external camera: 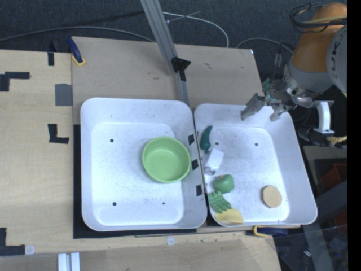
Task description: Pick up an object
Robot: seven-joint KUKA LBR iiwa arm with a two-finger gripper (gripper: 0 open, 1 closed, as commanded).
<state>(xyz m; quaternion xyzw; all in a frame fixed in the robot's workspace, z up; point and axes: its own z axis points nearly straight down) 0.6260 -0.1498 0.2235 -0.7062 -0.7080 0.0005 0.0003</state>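
Observation:
My gripper [263, 110] hangs over the far right rim of the right bin [293, 168], its two fingers spread open with nothing between them. Along the right bin's left wall lie a dark green curved piece [206, 138], a small clear-white item [213, 161], a green round toy [224, 183], a green ridged toy [219, 201] and a yellow piece [231, 216]. A tan round disc [272, 196] rests near the bin's front right corner. The left bin [101, 117] holds a light green bowl [166, 159].
A grey pole [161, 33] slants from the top of the view down to the junction between the two bins. Cables run over the dark floor behind the bench. The arm's orange band [318, 35] sits at the upper right.

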